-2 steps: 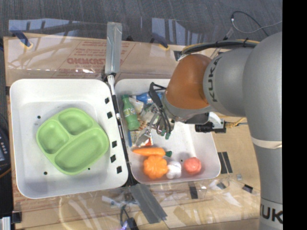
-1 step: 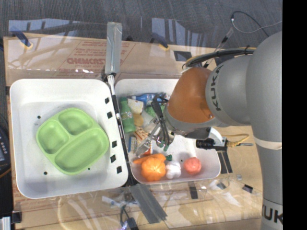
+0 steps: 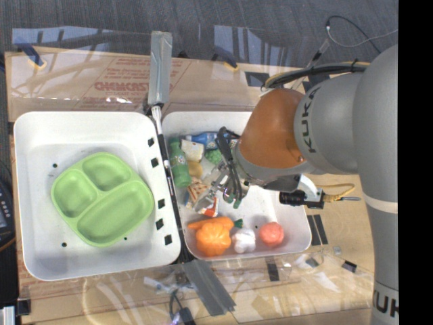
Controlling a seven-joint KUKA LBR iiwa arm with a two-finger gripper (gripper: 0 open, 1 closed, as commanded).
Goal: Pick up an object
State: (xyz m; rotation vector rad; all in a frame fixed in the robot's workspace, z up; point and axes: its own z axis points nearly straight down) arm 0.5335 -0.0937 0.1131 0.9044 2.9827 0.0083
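gripper (image 3: 218,189) low in the right bin (image 3: 298,244), in the clutter; can't tell its opening or if it grips anything. orange fruit (image 3: 214,238), white piece (image 3: 244,240), pink ball (image 3: 272,233) just below it. arm (image 3: 318,131) hides bin's far right.

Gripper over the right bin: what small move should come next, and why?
Probably a short descent straight down. The gripper hangs among the clutter in the right bin, near a green bottle, with nothing visibly between its fingers. The orange toy and pink ball lie apart, nearer the front wall.
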